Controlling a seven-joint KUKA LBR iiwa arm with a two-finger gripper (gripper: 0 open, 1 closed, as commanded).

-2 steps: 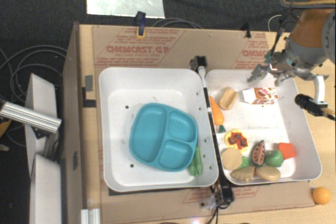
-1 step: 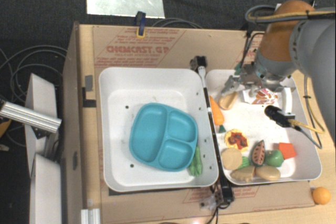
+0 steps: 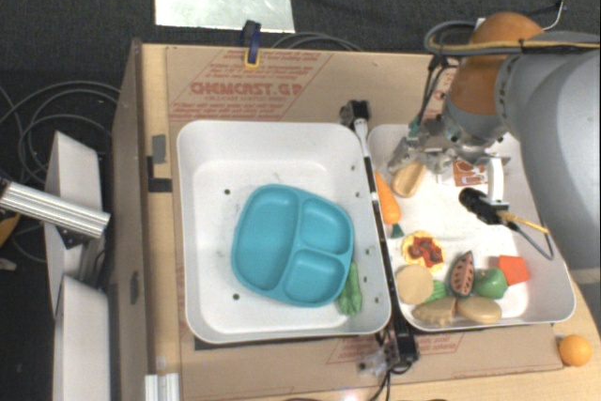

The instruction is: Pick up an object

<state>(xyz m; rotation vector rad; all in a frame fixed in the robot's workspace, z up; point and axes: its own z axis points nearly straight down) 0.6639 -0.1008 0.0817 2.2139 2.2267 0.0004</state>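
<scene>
White plastic bins sit side by side; toy foods (image 3: 457, 288) crowd the right bin's (image 3: 554, 300) near end. Farther back, the gripper (image 3: 434, 155) hangs above a tan piece (image 3: 408, 178), finger state unclear. Likely the reach step; next, a clean descent

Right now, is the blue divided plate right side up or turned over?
Right side up. The blue divided plate in the left bin shows its three hollow compartments facing the camera, with raised ridges between them.

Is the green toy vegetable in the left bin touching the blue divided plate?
Touching. The camera view shows the green toy vegetable lying against the lower right rim of the blue divided plate, with no white bin floor between them.
</scene>
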